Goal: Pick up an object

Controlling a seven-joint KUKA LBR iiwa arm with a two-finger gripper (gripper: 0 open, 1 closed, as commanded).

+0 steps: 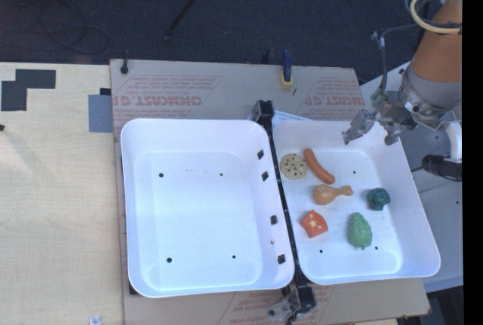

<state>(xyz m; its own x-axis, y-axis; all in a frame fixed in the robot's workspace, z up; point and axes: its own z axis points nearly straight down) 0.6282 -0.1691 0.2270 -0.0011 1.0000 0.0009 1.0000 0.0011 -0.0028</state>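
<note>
The right bin point(423, 256) holds six small items, beside the left bin point(136, 165), on the bench point(53, 188).

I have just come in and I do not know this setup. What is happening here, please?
A robot arm reaches in from the right, with its gripper open above the far edge of the right bin. It holds nothing. In that bin lie a cookie, a sausage, a chicken drumstick, a red block and two green pieces. The left bin stands beside it.
</note>
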